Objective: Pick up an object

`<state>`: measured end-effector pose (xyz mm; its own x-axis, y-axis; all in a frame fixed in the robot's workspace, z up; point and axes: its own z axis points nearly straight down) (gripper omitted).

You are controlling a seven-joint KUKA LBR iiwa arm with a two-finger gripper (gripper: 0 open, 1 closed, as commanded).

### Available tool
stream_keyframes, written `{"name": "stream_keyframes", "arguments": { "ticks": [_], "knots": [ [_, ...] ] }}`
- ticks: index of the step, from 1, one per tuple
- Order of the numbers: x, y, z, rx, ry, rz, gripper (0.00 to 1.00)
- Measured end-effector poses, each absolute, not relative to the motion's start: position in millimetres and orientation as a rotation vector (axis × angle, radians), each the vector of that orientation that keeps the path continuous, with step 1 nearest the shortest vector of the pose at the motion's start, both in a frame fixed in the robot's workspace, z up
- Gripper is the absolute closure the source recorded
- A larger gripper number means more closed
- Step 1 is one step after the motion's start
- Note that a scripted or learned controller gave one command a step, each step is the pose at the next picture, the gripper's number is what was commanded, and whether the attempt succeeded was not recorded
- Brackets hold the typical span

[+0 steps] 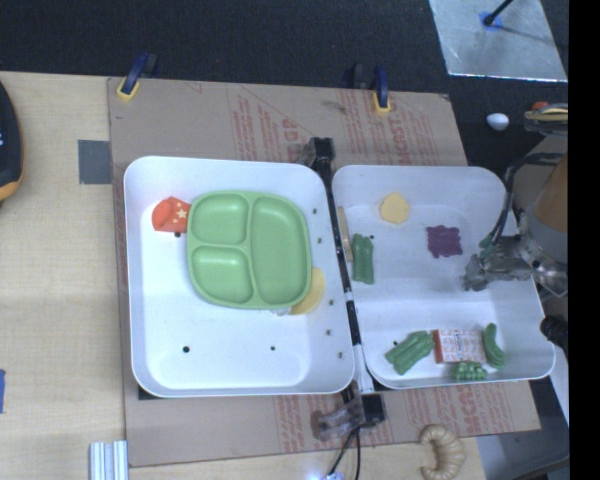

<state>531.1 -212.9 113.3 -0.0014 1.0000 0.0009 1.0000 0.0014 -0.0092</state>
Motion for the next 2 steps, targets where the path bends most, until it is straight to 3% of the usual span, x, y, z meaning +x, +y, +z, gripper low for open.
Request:
{"name": "stream_keyframes", "arguments": {
  "ticks": [1, 2],
  "knots": [
    [481.3, -211.8, 182.2, -2.219, -2.220, 0.002, 1.00],
    [475.1, -201.4, 150.5, -2.215, -2.220, 0.005, 1.00]
  ]
}}
